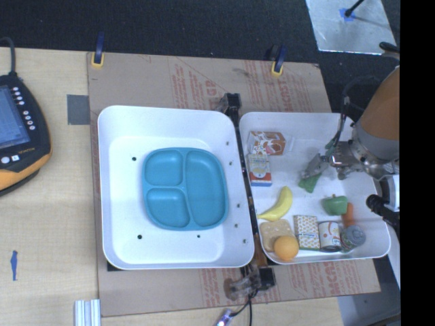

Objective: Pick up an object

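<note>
The gripper (pixel 314 173) hangs over the upper right part of the right bin (pixel 302 119), reaching in from the arm's grey wrist (pixel 363 156) with its orange band (pixel 384 107) at the right edge. Its metal fingers (pixel 319 163) point down and to the left, and a small dark green object (pixel 309 182) sits right at their tips. Whether the fingers are spread, closed, or actually pinching that green piece cannot be told from this angle.

Taking the gripper as the landmark: just below and to its right lie a green pepper-like toy (pixel 334 205) and, touching it on the far side, an orange carrot-like piece (pixel 349 214). Below and slightly left of the gripper lies a yellow banana (pixel 279 205). Further below it, along the bin's near wall, stand a round cracker (pixel 274 231), an orange (pixel 286 248), a small patterned box (pixel 306 232), a tin can (pixel 329 235) and a grey can on its side (pixel 353 237). Left of the gripper, a red-and-white carton (pixel 264 143) lies above a smaller white and blue carton (pixel 259 168).

Well to the gripper's left, the left bin (pixel 122 124) holds a blue divided plate (pixel 184 187). Far left, a teach pendant (pixel 19 138) rests on the bench (pixel 47 250).
</note>
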{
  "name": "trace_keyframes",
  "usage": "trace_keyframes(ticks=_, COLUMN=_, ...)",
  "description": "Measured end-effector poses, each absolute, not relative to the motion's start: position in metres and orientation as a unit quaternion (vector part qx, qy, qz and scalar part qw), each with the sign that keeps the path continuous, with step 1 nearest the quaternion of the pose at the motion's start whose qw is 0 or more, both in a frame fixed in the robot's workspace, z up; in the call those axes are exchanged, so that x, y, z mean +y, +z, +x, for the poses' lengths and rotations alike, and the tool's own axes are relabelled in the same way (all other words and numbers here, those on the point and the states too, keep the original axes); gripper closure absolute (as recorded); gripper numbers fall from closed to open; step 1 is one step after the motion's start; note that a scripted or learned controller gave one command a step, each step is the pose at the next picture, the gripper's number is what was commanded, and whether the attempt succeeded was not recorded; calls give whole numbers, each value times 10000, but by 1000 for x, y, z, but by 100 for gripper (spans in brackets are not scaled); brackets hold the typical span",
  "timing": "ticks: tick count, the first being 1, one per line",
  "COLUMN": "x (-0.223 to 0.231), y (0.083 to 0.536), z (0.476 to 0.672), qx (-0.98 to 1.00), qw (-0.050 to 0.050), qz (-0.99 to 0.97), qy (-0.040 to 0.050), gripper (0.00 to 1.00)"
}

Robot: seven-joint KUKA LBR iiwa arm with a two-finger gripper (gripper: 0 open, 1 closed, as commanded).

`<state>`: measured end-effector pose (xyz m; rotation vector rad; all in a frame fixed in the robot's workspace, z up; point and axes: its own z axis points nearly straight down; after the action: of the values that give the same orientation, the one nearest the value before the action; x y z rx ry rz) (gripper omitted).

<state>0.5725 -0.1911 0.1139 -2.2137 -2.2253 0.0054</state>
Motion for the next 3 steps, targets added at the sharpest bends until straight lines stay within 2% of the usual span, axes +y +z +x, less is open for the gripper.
trace_keyframes(ticks=1, x=-173, y=92, z=559, qx=-7092, qw=18, qz=-7050, qy=20, gripper=0)
trace_keyframes(ticks=2, x=-174, y=102, z=559, qx=-7096, qw=21, qz=-7046, qy=27, gripper=100)
trace_keyframes(ticks=3, x=-171, y=221, z=585, qx=-7085, qw=1, qz=-7057, qy=5, gripper=100)
